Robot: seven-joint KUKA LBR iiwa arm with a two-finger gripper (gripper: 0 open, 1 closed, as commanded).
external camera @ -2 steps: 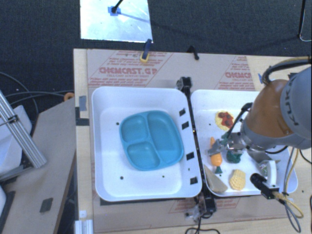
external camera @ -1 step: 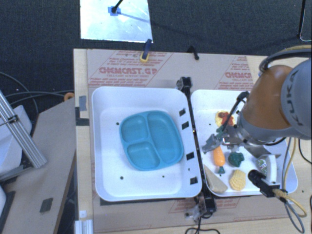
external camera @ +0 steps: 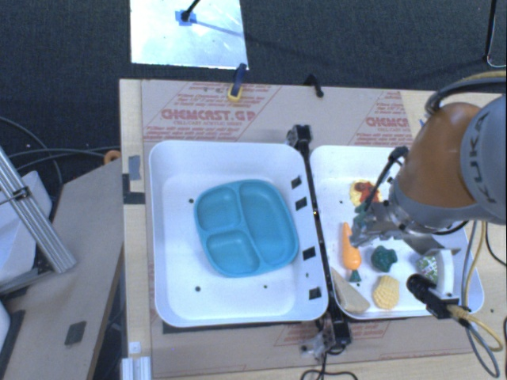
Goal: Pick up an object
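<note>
arm: a grey kuka arm with an orange band reaches in from the right over the right bin point(external camera: 475, 291), its gripper point(external camera: 362, 229) low among the toy food.
fingers: hidden in the dark mass of the wrist; how they stand cannot be told.
target: an orange carrot point(external camera: 349, 249) lies in the right bin near its left wall, just below and slightly left of the gripper, touching or nearly so.
axis: the carrot's long axis runs up and down the view, thick end toward the front of the bench.
neighbours: a dark green broccoli piece point(external camera: 385, 256) just to the right, a pale yellow ridged corn cob point(external camera: 386, 291) nearer the front, a red and yellow item point(external camera: 363, 189) behind.
materials: smooth moulded plastic throughout; glossy white bins.
left bin point(external camera: 174, 291): holds a blue divided plate point(external camera: 245, 226) with three compartments, well apart from the gripper.
</note>
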